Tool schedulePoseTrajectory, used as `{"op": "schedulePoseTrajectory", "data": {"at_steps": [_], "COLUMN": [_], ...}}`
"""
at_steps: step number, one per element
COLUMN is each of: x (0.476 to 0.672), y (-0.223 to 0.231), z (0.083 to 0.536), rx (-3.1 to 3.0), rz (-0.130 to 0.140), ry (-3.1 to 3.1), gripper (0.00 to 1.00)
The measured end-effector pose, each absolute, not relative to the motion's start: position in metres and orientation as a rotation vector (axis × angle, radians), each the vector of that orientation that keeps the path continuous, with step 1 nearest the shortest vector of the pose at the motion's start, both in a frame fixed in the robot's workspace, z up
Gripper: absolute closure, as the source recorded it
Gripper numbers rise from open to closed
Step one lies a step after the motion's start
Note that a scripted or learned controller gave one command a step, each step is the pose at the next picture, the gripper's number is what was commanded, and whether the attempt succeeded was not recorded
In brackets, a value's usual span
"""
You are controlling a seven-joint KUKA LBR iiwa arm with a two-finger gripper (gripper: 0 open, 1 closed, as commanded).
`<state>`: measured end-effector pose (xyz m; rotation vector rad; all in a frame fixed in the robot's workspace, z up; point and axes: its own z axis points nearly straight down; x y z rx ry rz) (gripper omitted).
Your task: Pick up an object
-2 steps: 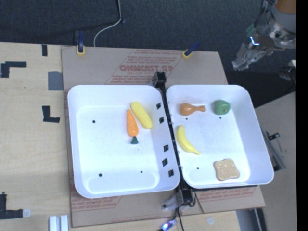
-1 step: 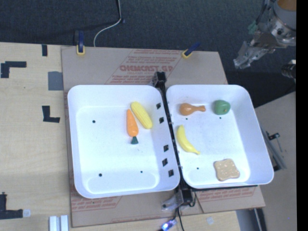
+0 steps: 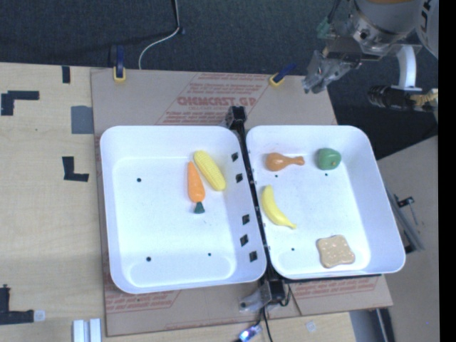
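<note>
Two white bins sit side by side on a cardboard sheet [image 3: 214, 102]. The left bin [image 3: 128, 262] holds an orange carrot [image 3: 195, 182] near its right wall, with a yellow corn cob [image 3: 209, 169] just beside it at about two o'clock. In the right bin [image 3: 377, 219], a chicken drumstick [image 3: 283, 162] lies at eleven o'clock, a green apple [image 3: 328, 158] at one, a banana [image 3: 275, 208] toward nine, and a cracker [image 3: 335, 251] at five. The gripper [image 3: 317, 77] hangs above the bench, beyond the right bin's far edge.

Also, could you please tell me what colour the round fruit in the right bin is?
Green; the round fruit shows clearly in the camera view.
</note>
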<state>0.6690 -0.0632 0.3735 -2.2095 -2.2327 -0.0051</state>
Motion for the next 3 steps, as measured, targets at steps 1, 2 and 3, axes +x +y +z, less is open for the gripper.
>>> {"op": "schedulePoseTrajectory", "data": {"at_steps": [1, 2, 3], "x": [0.669, 0.668, 0.667], "y": [0.025, 0.1, 0.196], "z": [0.456, 0.541, 0.533], "rx": [-2.211, -2.214, -2.207], "rz": [-0.014, -0.014, -0.001], "ry": [-2.237, -2.236, -2.232], "gripper": [1.0, 1.0, 1.0]}}
